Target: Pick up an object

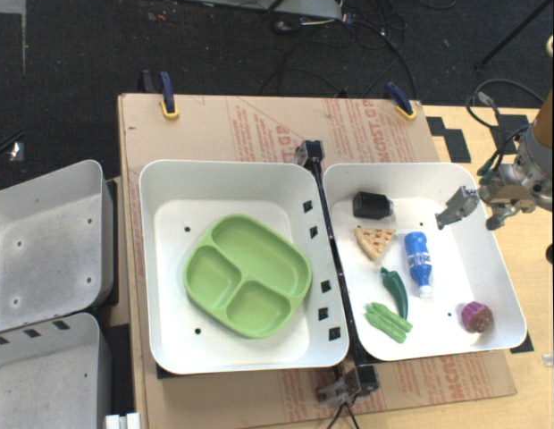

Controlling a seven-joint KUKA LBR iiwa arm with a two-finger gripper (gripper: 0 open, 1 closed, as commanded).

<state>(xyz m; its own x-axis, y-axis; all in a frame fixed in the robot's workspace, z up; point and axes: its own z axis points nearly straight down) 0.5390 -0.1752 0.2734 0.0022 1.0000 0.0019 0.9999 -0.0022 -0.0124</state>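
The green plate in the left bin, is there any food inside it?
No. The green plate has three bare compartments. What lies under it on the left bin floor is covered, so that can't be seen.

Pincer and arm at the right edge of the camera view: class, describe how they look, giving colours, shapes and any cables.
The pincer is grey metal, with two short dark-tipped fingers set on a blocky grey wrist. Above it the arm is grey and rounded, with an orange patch at the frame edge. Dark cables loop beside the wrist.
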